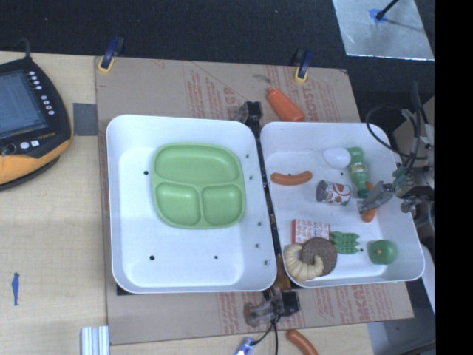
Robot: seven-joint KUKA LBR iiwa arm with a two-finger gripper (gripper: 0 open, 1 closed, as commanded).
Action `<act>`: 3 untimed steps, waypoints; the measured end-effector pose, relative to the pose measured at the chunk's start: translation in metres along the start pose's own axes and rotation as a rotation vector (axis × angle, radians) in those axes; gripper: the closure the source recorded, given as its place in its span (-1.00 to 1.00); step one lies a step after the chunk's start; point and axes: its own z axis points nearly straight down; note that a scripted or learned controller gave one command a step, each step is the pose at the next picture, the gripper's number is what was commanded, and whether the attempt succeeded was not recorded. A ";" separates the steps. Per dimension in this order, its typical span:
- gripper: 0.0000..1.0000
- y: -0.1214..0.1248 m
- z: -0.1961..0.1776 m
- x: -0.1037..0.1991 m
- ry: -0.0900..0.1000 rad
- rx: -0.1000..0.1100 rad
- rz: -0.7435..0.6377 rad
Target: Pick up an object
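Camera view looks down on a pale wooden table [52, 242] covered in the middle by a brown cardboard sheet [222, 87]. On the sheet sit two shallow white bins side by side. In the left bin [129, 257] lies a light green plastic plate with three compartments [198, 185]. The right bin [292, 143] holds the small objects: a tan bagel-like ring overlapped by a dark brown round cookie [318, 253] at the near left corner, a red and white square packet [309, 230] just beyond them, a green leafy toy [345, 241] to their right, a green apple [382, 251] at the near right, a brown sausage [291, 177] towards the left, a small printed can [333, 192] lying on its side in the middle, a white egg [337, 157] and a green bottle [358, 168] further back. The claw [378, 197] sits low at the bin's right side, over a small orange piece [368, 214]; how far it is open I cannot tell. An orange carrot [284, 105] lies on the cardboard beyond the bins. A black and orange control pendant [26, 124] rests at the table's far left.
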 end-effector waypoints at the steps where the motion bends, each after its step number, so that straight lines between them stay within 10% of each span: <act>1: -1.00 0.056 0.113 -0.017 -0.001 0.003 -0.002; 3: -1.00 0.152 0.153 0.035 0.000 0.001 0.000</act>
